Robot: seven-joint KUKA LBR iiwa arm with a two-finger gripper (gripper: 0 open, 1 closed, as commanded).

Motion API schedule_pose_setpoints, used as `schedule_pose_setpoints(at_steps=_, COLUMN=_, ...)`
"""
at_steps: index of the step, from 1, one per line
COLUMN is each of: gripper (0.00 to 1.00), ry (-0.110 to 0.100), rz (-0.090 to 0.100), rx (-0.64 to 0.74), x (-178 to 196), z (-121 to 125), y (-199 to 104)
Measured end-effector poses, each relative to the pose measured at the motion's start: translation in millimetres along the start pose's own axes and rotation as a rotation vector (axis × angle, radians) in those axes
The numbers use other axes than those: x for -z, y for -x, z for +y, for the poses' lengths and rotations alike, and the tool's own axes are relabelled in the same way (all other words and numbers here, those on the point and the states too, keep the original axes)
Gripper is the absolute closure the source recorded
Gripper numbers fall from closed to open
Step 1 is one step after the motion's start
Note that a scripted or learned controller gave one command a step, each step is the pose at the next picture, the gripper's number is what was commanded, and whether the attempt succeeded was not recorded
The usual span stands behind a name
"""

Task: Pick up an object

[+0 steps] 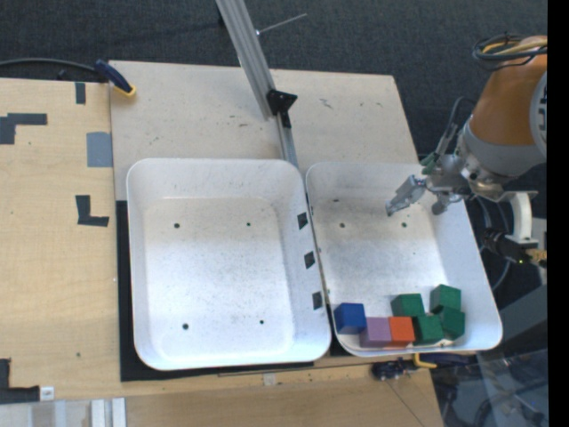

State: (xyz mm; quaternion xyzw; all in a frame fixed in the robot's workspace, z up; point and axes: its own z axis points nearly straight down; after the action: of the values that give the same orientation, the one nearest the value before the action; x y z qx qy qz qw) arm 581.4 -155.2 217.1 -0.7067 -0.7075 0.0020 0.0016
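The gripper (416, 197) hung over the upper part of the right bin (373, 238), fingers spread, gripping nothing. The blocks, among them a blue cube (350, 317) and an orange cube (402, 329), lay clustered at the bin's near edge, well apart from it.

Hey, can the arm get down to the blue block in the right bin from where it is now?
Probably yes. The tool hangs over the right bin's far end with bare floor between it and the blue block. But the block sits against the near wall beside a purple block, leaving tight finger room.
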Motion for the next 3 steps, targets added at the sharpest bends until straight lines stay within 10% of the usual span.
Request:
schedule_pose_setpoints(at_steps=2, gripper=0.00, ry=-0.003, rz=0.001, rx=-0.001, x=-102, z=-2, y=15)
schedule_pose_setpoints(at_steps=3, gripper=1.00, ry=0.003, rz=0.001, rx=0.001, x=-89, z=0, y=14)
